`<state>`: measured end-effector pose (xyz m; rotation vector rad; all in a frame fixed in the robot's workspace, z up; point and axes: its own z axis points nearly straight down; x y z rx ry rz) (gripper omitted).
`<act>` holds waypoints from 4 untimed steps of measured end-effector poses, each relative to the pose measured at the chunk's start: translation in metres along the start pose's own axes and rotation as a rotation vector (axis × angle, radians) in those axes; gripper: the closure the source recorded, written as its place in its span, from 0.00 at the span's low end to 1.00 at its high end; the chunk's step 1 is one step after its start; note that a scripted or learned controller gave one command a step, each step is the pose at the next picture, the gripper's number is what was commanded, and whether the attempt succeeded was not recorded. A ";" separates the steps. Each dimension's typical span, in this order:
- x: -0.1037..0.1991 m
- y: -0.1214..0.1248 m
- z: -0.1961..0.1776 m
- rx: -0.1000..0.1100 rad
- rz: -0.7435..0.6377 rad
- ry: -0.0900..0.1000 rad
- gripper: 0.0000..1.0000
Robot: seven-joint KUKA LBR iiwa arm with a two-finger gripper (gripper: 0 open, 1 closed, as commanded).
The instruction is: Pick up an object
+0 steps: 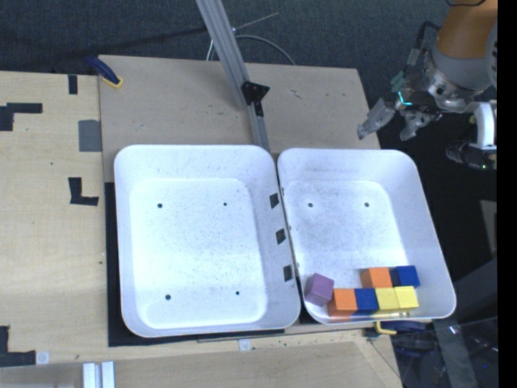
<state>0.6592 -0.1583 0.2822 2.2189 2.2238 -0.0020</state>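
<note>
A: Where is the pincer [397, 122]?

B: Up at the top right, off the tabletop's [307, 103] far right corner, above the dark floor and well apart from both bins. Its two grey fingers [376, 122] are spread, with nothing between them.

A: And the things it might pick up?

B: All in the right bin [355, 168], crowded into its near corner. A purple block [320, 288] sits tilted at the left end of the group. Just right of it an orange block [345, 299], a blue block [366, 298] and two yellow blocks [397, 298] stand in a row along the near wall, touching side to side. Behind that row are a second orange block [376, 277] and a second blue block [405, 276], side by side.

A: The other bin?

B: The left bin [194, 160] lies against the right one, rims touching along the middle. I see only small dark dots on its white floor.

A: How is the arm [467, 31] posed?

B: It comes in from the upper right corner, orange band high, grey wrist below it, with the pincer angled down and leftward toward the tabletop's edge.

A: And the surroundings?

B: The tabletop is pale wood with black tape marks [81, 191] on its left part. A slanted metal bar [224, 43] crosses from the top down to the gap between the bins, and a thin cable [266, 43] curves beside it. A small blue and yellow object [106, 69] lies near the far left corner. Dark carpet surrounds the tabletop.
</note>
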 end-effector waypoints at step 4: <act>0.067 -0.002 0.190 0.003 0.001 0.000 0.00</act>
